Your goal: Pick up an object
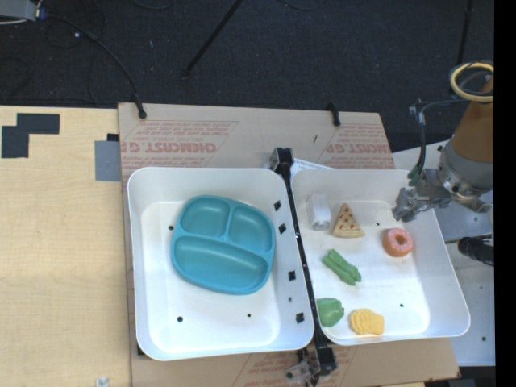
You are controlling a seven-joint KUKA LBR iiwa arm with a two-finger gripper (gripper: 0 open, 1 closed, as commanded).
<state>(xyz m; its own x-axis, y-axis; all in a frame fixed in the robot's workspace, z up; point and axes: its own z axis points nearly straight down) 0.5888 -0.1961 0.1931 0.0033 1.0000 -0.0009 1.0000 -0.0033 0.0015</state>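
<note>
The gripper (409, 204) is seen at the right rim of the right bin (451, 297), hanging from the grey wrist with its orange band at the picture's right edge; whether it is spread or pressed together cannot be told, and nothing is seen held in it. Just below and to its left, a pink doughnut (397, 242) lies on the bin floor, near the gripper but apart from it. Further left, a triangular pizza slice (347, 222) is found beside a small white cylinder (320, 212), the two lying close together near the bin's far wall. Towards the middle of the bin a green bean pod (342, 266) is laid at a slant. Near the front wall, a green pepper (329, 310) and a yellow corn piece (367, 322) are set side by side. In the left bin (153, 313), a teal divided plate (222, 243) is placed flat, with three compartments.
</note>
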